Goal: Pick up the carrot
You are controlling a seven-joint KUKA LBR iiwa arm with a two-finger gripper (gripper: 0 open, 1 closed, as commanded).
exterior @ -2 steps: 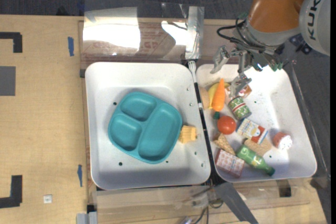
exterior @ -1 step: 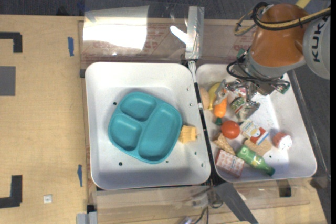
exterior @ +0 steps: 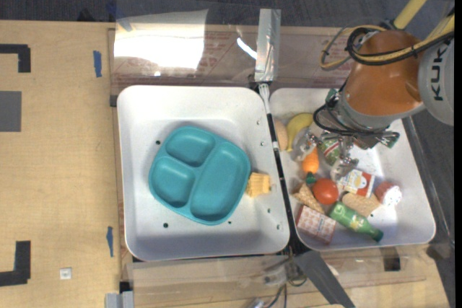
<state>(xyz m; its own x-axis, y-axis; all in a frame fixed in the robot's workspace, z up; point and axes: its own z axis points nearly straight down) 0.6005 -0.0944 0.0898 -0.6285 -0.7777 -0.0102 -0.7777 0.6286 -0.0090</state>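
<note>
Carrot (exterior: 310,161) just left of gripper (exterior: 333,152), in right bin (exterior: 419,187).

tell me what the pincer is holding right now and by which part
It cannot be told. The pincer hangs over the right bin beside the carrot, but the wrist hides any hold.

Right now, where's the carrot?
The carrot is in the right bin, near its left wall, just below the hand, with the tomato below it and the banana above.
</note>
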